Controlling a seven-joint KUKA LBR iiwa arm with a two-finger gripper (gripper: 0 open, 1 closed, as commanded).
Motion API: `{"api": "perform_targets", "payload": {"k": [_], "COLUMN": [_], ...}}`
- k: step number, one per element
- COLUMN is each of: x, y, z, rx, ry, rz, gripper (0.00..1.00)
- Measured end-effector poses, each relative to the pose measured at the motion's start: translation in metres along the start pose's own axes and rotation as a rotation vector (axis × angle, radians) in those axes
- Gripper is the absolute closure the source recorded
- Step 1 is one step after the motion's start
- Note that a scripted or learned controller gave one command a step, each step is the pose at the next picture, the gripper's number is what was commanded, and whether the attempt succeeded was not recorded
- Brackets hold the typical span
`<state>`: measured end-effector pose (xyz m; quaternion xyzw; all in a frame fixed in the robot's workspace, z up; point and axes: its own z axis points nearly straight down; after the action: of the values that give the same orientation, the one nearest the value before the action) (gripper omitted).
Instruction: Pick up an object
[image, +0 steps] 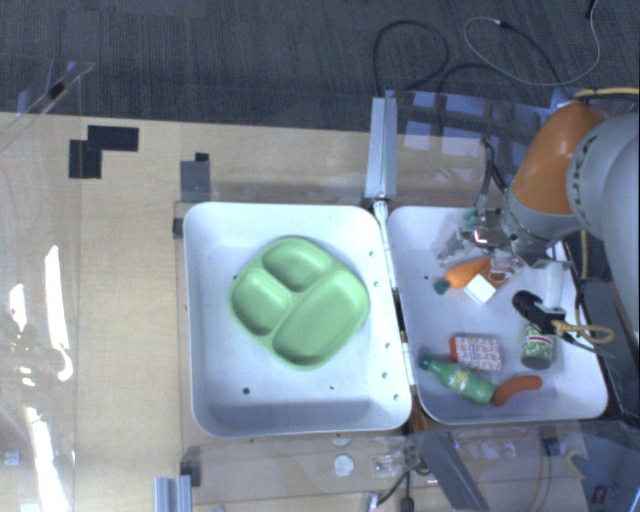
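- The light wooden bench (120, 300) carries two shallow white bins side by side.
- The left bin (215, 400) sits near the middle of the bench.
- The right bin (425, 240) sits just beside it, their inner edges touching.
- Black tape marks (100, 147) lie at the bench's far left.

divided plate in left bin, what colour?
Light green plate, plain, in the white left bin; camera view.

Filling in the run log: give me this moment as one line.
arm: over right bin | gripper: low, by carrot | grasp: none seen | left bin: green plate | task: pending
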<state>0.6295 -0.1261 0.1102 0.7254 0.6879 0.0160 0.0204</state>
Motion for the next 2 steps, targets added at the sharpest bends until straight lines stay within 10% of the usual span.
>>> {"api": "perform_targets", "payload": {"k": [1,2], "x": [0.006,0.007], "y": [-0.012,-0.009], "z": [0.022,0.009], "rx": [0.042,0.036], "ry": [0.006,0.007], "rz": [-0.082,-0.085], "gripper": [0.0,1.0]}}
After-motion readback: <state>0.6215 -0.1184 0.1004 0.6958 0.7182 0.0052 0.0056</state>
